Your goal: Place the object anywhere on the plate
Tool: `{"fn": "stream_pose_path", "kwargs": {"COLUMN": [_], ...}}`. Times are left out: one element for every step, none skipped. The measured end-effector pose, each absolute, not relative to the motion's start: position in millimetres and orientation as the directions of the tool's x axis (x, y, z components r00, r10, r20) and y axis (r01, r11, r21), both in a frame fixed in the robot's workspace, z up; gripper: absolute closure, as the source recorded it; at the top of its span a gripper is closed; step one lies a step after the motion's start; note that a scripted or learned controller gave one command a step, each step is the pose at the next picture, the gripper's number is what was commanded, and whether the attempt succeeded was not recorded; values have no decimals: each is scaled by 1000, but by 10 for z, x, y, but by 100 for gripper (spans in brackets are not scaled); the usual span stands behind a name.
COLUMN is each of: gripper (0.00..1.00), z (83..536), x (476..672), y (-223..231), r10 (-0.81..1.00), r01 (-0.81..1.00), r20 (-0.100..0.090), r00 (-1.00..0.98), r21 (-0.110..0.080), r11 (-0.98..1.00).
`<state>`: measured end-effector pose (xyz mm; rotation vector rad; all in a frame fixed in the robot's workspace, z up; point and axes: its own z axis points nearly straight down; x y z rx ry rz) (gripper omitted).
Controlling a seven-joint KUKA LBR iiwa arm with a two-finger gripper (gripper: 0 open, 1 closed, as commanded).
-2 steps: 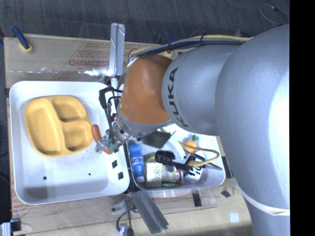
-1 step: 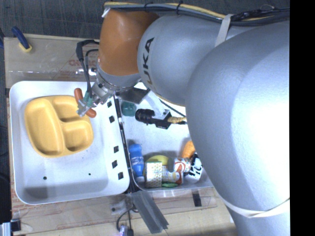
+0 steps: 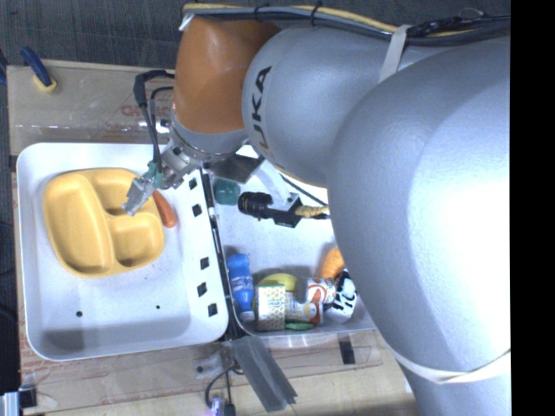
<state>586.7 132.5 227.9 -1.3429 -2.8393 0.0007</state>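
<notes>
Camera view, gripper (image 3: pixel 139 196) low over the yellow plate (image 3: pixel 87 224), orange object (image 3: pixel 166 210) just right of it at the plate's edge, cannot tell its grip, toys (image 3: pixel 286 300) far right.

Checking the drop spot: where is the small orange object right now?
The orange object lies in the left bin, against the right edge of the yellow divided plate, just below the gripper.

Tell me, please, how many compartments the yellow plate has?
3: the yellow plate has one long section along its left side and two smaller ones on its right; the gripper hides part of the upper one.
</notes>
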Motion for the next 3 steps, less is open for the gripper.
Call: {"fn": "stream_pose_path", "kwargs": {"gripper": [100, 100, 100], "z": [2382, 2555, 2558], "x": [5870, 5911, 5444], "y": [1340, 2051, 2168], "r10": [769, 680, 350], "r01": [769, 680, 350], "r20": [0, -1, 2], "r00": [-640, -733, -937], "r21": [0, 2, -2], "r11": [640, 733, 937]}}
